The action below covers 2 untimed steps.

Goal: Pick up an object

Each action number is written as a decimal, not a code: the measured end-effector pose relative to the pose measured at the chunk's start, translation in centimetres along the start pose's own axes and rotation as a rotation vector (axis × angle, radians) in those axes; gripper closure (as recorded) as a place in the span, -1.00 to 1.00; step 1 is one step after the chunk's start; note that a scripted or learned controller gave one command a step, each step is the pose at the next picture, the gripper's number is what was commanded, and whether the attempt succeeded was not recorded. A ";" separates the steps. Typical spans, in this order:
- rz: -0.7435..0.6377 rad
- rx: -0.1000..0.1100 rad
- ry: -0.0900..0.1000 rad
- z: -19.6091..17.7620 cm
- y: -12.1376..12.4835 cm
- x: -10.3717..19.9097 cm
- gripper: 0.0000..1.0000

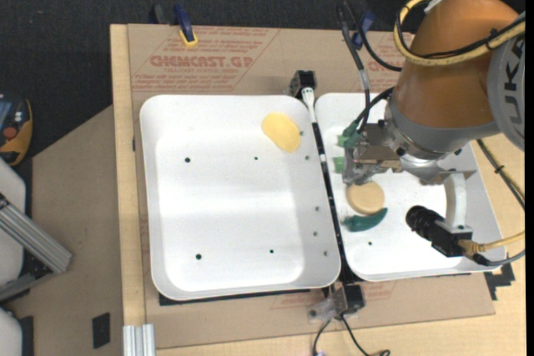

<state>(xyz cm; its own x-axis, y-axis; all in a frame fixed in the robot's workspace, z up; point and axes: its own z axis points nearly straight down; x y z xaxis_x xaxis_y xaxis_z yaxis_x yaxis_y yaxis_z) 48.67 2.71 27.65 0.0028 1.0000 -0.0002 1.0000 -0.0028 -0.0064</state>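
Teal curved piece (365,222) lies low in the right bin (392,258), just beside the lower edge of a round tan disc (365,198). My fingers (357,177) hang over the disc's upper edge, in this bin's left half. Wide or narrow: I cannot tell from this angle. 1 green scrap (345,137) sits close by my wrist, toward the divider. 1 yellow lump (282,132) rests in the left bin (217,213), upper right corner, well apart from me. The 2 bins sit side by side on the surface (242,46).
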 end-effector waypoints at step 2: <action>-0.006 -0.003 0.000 -4.3 3.4 6.9 1.00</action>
<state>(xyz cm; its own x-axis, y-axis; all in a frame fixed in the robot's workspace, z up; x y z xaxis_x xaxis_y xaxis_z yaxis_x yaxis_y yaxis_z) 52.14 9.57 31.96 -0.0032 1.0000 0.0003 1.0000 0.0032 -0.0033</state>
